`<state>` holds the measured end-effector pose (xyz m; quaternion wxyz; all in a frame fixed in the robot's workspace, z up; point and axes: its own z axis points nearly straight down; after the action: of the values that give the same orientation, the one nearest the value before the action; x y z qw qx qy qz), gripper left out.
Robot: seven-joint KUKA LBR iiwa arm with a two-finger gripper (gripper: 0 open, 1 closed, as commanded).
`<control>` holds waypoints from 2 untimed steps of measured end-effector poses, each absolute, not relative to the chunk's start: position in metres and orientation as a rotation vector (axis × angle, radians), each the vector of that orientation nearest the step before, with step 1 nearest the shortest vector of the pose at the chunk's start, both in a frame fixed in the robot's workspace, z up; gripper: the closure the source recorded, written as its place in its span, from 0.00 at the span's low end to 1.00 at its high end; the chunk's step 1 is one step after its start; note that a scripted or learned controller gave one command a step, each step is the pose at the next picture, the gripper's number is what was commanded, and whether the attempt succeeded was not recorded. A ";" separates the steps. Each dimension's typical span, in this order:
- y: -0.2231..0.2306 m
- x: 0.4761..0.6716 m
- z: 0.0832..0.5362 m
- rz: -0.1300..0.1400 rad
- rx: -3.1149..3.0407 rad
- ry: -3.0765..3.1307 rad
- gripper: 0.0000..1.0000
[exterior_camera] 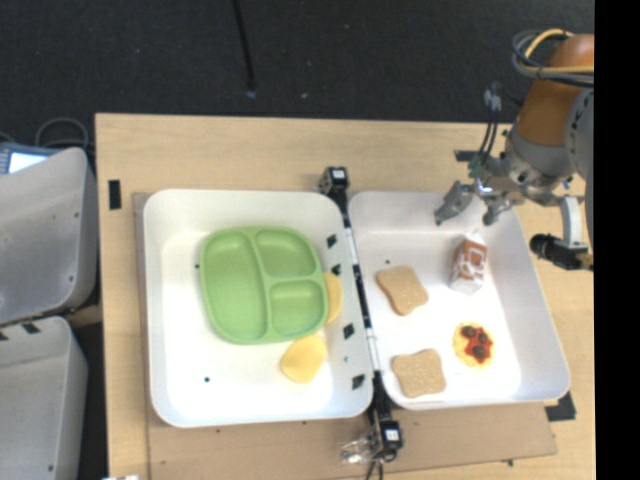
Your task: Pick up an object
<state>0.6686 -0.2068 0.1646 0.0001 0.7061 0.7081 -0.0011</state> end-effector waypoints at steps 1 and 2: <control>-0.203 0.669 0.103 -0.004 2.216 2.228 0.00; -0.205 0.671 0.119 -0.001 2.207 2.224 1.00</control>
<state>0.6705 -0.2048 0.1185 0.0040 0.7043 0.7098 -0.0004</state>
